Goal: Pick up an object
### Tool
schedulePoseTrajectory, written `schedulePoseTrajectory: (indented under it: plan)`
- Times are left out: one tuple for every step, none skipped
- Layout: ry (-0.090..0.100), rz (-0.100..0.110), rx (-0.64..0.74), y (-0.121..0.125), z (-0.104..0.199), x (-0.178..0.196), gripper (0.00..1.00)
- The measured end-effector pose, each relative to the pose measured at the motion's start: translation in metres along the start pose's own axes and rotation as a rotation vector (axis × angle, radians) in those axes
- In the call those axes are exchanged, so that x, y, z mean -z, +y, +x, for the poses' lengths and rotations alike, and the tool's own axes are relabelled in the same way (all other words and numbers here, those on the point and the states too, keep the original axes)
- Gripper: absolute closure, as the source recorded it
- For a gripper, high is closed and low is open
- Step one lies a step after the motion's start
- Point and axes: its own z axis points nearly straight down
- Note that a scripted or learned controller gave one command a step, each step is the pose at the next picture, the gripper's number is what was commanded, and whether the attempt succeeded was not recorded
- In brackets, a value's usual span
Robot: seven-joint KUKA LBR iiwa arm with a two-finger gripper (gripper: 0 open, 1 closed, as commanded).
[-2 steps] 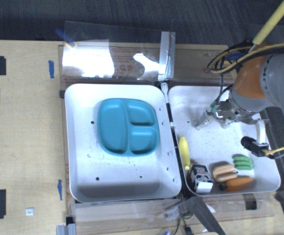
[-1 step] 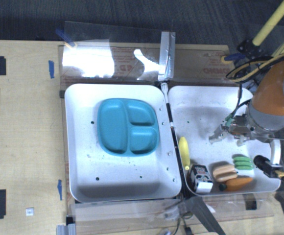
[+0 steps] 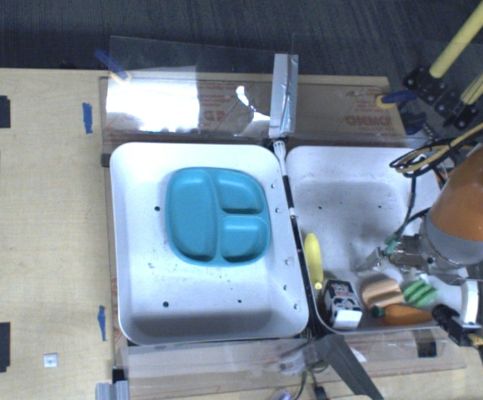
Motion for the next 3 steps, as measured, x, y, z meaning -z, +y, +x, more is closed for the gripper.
schedulePoseTrajectory:
  plan:
    - [-0.002, -0.006, 0.037, -0.006, 0.036, 0.000, 0.00]
    - [-0.002, -0.007, 0.176, 0.077, 0.030, 0.083, 0.00]
    - [0.000, 0.001, 0.441, 0.058, 0.065, 0.002, 0.00]
